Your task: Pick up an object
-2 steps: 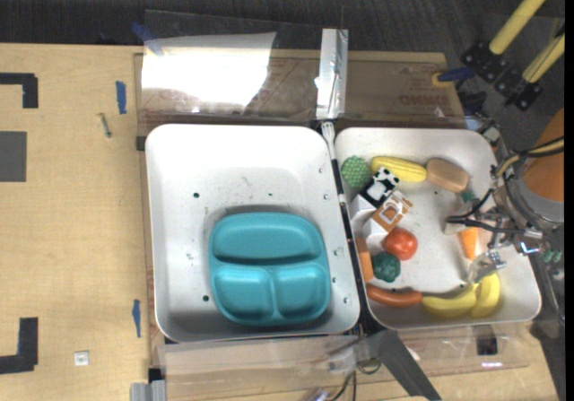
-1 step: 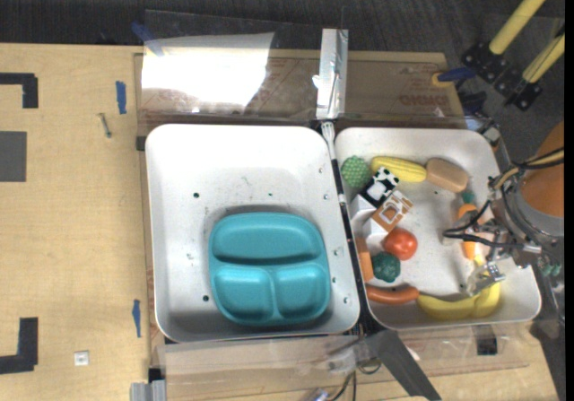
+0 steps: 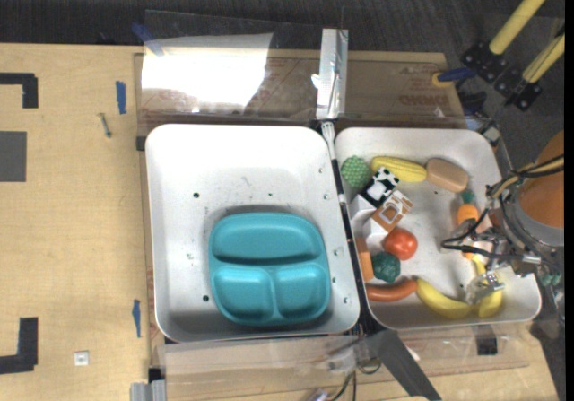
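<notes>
Camera view: curved yellow banana beside tool.

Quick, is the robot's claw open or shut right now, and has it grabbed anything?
Gripper: cannot be told. It sits low in the right bin beside the banana, with nothing visibly held.
</notes>
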`<state>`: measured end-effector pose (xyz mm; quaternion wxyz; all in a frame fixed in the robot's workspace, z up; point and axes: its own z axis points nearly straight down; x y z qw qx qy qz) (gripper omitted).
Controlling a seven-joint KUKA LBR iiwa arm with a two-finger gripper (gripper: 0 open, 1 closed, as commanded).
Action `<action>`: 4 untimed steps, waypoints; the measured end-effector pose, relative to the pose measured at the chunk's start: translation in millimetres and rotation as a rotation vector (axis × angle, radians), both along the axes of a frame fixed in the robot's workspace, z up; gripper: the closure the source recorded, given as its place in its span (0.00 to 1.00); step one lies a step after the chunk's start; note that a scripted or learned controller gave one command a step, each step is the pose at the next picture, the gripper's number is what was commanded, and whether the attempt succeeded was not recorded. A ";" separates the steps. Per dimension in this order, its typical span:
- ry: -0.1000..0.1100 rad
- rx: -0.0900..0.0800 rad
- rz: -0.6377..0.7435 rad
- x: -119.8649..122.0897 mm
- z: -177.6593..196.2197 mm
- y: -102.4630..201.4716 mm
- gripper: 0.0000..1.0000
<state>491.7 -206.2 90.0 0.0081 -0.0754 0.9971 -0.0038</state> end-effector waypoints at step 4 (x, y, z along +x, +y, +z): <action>0.000 0.002 0.000 11.5 0.5 49.5 0.00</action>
